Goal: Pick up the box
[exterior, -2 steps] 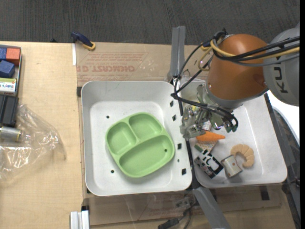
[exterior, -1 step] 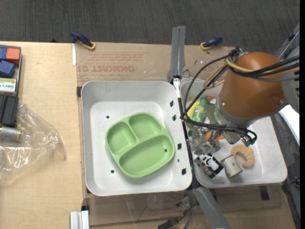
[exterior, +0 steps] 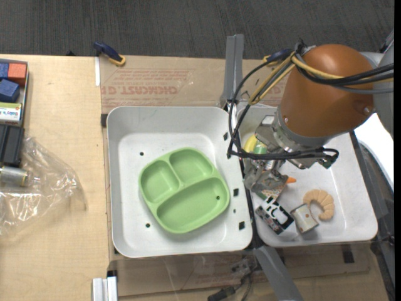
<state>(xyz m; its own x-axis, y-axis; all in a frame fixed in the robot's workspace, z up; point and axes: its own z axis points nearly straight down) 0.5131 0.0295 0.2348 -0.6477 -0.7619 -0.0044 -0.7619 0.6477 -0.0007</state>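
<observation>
Two bins sit side by side on the table [exterior: 56, 243]. From my one view, the left bin [exterior: 125, 168] holds a green tray [exterior: 183, 190]. At frame right, the claw [exterior: 268, 184] hangs low in the right bin [exterior: 357, 218]; I cannot tell its state. The box [exterior: 306, 218] lies lower right, touching a croissant [exterior: 321, 203], beside a black card [exterior: 274, 216].

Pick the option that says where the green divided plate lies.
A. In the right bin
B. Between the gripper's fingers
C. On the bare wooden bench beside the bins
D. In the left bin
D: the green divided plate lies flat on the floor of the left bin, apart from the clutter in the right bin.
</observation>
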